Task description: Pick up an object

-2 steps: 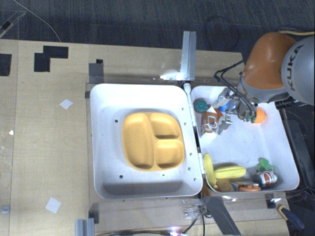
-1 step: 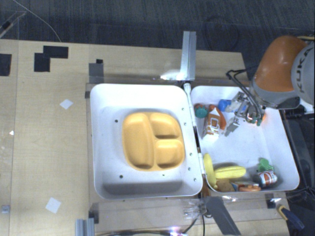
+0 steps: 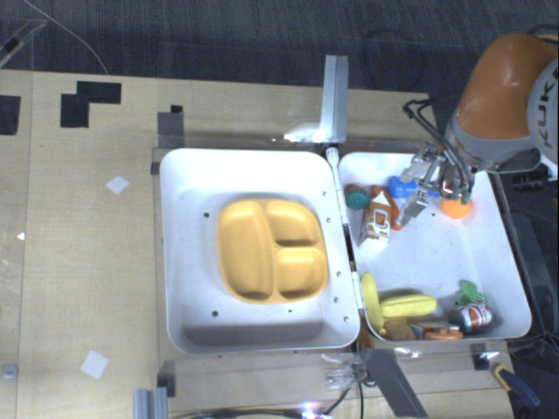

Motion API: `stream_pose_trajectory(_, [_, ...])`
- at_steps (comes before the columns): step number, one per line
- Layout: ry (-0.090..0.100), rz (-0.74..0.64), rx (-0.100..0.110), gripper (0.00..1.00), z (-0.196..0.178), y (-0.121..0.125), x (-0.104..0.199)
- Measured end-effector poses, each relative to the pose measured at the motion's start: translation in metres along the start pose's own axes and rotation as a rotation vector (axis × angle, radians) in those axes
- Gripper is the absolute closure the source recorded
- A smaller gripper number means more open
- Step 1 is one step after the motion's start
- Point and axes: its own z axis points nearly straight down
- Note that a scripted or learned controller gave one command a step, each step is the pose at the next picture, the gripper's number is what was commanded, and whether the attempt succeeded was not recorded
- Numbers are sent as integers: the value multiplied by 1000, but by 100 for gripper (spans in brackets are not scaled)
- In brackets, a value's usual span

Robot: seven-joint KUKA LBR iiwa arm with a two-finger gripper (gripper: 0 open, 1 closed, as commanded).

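While the gripper (image 3: pixel 430 184) hangs low over the back of the right bin (image 3: pixel 507 260), whether its fingers are open or closed cannot be told, and nothing is seen held between them. A blue object (image 3: pixel 401 187) lies just beside it, with an orange ball (image 3: pixel 456 205) on its other side and an orange-and-white packet (image 3: pixel 377 220) and a teal ball (image 3: pixel 356 199) a little further off. For a clean pick, one object should be chosen, probably the blue one, and the fingers set either side of it before closing, so that the neighbours are not nudged. More items are crowded along the front wall: a banana (image 3: pixel 370 297), a corn cob (image 3: pixel 407 305) and a can (image 3: pixel 472 318). The middle of that bin's floor is bare. In the left bin (image 3: pixel 179 234) a yellow divided tray (image 3: pixel 270 250) rests. Both bins sit on a pale wooden bench (image 3: pixel 79 260) above a dark floor.
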Motion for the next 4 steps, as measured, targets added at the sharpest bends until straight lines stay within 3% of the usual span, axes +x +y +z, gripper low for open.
stream_pose_trajectory(1, [-24,44,-5,0,58,12,1])
stream_pose_trajectory(2, [4,183,3,0,83,-42,-16])
stream_pose_trajectory(3, [-6,175,0,100,69,-39,-18])
stream_pose_trajectory(4, [2,174,4,100,38,-85,-56])
